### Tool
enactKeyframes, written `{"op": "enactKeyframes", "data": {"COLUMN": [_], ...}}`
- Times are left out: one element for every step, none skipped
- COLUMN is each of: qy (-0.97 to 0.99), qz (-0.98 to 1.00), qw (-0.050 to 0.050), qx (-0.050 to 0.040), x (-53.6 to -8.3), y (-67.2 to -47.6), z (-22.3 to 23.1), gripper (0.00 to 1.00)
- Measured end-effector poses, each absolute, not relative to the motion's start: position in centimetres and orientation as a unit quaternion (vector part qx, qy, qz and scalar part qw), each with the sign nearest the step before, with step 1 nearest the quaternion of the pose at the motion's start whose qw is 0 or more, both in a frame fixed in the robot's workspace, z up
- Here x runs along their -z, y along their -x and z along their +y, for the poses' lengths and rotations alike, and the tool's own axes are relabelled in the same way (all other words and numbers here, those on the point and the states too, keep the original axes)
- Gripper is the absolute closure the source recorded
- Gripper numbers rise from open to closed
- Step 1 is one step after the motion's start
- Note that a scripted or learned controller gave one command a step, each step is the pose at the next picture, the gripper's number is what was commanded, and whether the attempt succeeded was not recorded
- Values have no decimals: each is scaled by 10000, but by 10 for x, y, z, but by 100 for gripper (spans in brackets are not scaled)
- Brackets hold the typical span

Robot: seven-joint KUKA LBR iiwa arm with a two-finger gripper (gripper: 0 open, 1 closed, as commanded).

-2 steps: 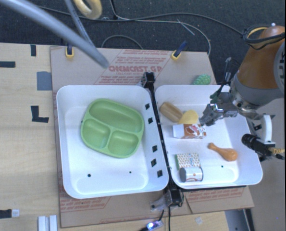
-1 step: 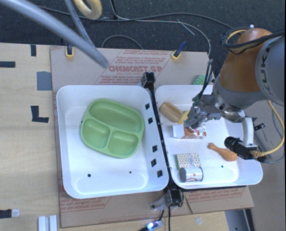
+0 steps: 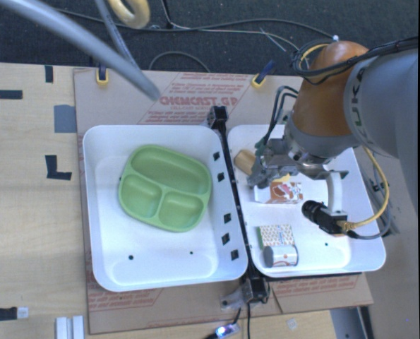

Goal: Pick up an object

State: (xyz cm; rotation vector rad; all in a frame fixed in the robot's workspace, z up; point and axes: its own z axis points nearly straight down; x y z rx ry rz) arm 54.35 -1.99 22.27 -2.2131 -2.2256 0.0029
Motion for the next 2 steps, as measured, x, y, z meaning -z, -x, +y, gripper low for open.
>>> {"op": "enactKeyframes", "data": {"qy": [7050, 7046], "qz": [-7092, -7096], "qw": [14, 9], "qx": [-11, 0], "x": [-212, -225], "y": [-544, -547], "z": [32, 85], "gripper": [100, 100]}}
